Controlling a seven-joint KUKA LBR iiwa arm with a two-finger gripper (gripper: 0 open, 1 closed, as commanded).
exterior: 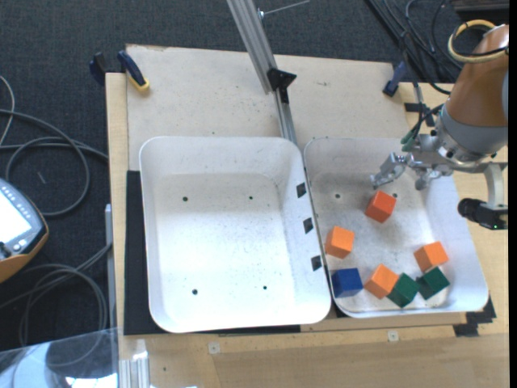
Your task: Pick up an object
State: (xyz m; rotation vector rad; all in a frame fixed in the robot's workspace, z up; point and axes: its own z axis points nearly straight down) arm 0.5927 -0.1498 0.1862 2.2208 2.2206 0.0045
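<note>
Dark carpet with loose cables is surrounding the desk (202, 103) I am watching. Two white bins are sitting on it; the right bin (460, 241) is holding the blocks. The end effector (401, 170) is hanging over that bin's upper part, fingers spread apart, gripping nothing. An orange-red block (380, 206) is lying just below it. Other orange blocks, a blue one (347, 281) and two green ones are crowding the bin's lower edge.
</note>
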